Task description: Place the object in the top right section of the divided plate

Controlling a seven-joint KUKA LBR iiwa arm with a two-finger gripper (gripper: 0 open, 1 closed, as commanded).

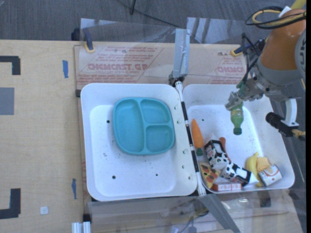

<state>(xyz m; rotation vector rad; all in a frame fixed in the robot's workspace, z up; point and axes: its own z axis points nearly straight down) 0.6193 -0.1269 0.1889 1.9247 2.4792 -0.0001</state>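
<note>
Gripper [235, 102] hangs over the right bin [214, 93], fingers clamped on the top of a green bottle [236, 120] that dangles beneath it. Well off to the left, the teal divided plate [144, 125] sits in the left bin [97, 144].

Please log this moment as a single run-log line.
gripper: over right bin | green bottle: hanging between fingers | divided plate: left bin, top right section unfilled
</note>
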